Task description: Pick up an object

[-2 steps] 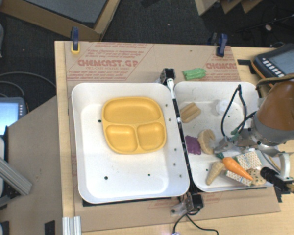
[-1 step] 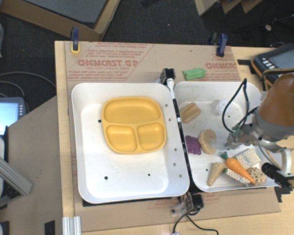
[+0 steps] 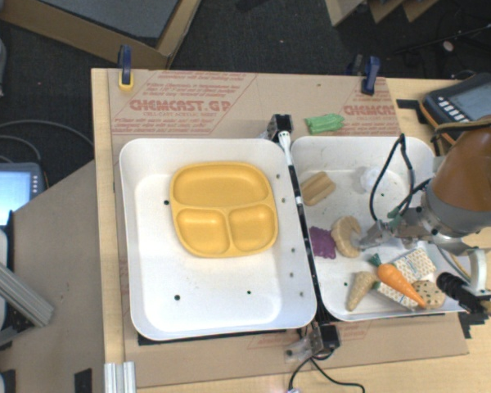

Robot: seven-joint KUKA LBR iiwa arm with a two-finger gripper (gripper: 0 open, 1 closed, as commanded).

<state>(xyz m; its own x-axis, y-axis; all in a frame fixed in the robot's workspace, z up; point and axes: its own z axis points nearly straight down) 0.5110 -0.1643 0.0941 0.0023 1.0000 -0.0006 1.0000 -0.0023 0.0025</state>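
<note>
Gripper (image 3: 375, 237) sits low in the right bin (image 3: 344, 147), fingers pointing toward the beige rounded piece (image 3: 346, 236) and apparently right beside it. Can't tell from this angle whether the fingers are spread or closed, and nothing visibly sits between them, so I'm not calling a grasp.

Landmark = beige piece. Purple item (image 3: 322, 242) touches or nearly touches its side toward the left bin (image 3: 139, 219). Tan block (image 3: 317, 188) lies further back, apart. Cone-shaped piece (image 3: 360, 289) is nearer the front edge; the carrot (image 3: 397, 282) lies beside that cone, on top of a patterned flat card (image 3: 416, 264). Yellow divided tray (image 3: 224, 207) is well apart, in the left bin.

Judgement: step is approach/close on the beige piece. To do it well: centre the fingers across its narrow axis, come down square, avoid nudging it into the purple item, close fully before lifting, lift straight. Risk: rounded shape squirts out sideways, or purple gets pinched too
</note>
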